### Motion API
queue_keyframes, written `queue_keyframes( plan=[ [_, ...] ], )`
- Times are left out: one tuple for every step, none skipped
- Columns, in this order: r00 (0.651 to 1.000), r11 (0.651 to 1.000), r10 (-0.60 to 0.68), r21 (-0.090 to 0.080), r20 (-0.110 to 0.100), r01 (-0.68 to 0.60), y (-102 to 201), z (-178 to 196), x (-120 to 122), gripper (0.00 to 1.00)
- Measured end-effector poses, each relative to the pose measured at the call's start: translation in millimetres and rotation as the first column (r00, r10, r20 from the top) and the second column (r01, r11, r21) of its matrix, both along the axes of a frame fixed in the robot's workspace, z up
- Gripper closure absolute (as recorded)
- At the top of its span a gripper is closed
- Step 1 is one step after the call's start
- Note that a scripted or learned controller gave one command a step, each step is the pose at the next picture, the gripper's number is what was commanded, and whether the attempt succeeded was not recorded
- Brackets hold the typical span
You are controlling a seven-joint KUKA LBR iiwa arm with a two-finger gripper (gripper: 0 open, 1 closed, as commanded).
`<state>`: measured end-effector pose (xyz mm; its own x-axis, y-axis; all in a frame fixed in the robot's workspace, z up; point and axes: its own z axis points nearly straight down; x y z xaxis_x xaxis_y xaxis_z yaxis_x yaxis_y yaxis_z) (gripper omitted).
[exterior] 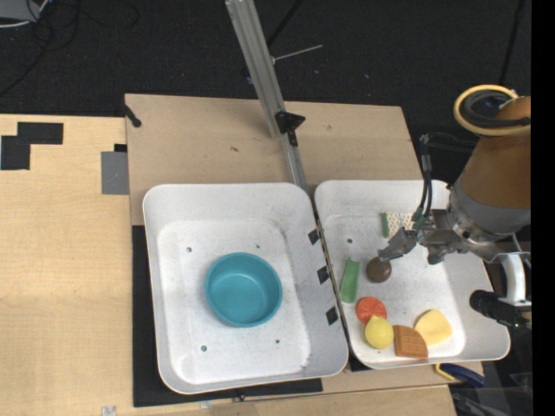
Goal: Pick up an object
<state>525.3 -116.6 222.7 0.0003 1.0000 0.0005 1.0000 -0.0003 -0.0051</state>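
I've got the arm reaching into the right bin from the right side, gripper low over the bin floor and pointing left, can't tell from this angle how it's set, the tip is just a dark blur. Taking the brown ball as my landmark: it sits right at the gripper tip, touching or nearly so, a bit below and left of it, can't say it's actually caught. Green block lies just left of the ball, long axis running up-down along the bin's left wall. Red piece is below the ball, yellow ball below that, brown wedge and yellow lump further down and to the right of it. Small green stick stands above the ball, near the wrist. Left bin is well to the ball's left, with a blue bowl in it. My guess is the ball is the target since it's nearest the tip, and being round it could roll off toward the green block if nudged rather than pinched
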Motion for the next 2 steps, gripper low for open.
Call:
queue_keyframes(
  plan=[
    [1.0, 1.0, 0.0, 0.0, 0.0, 0.0, -5.9, -56.0, 6.2, 0.0],
    [1.0, 1.0, 0.0, 0.0, 0.001, 0.0, -12.2, -100.8, 6.5, 0.0]
  ],
)
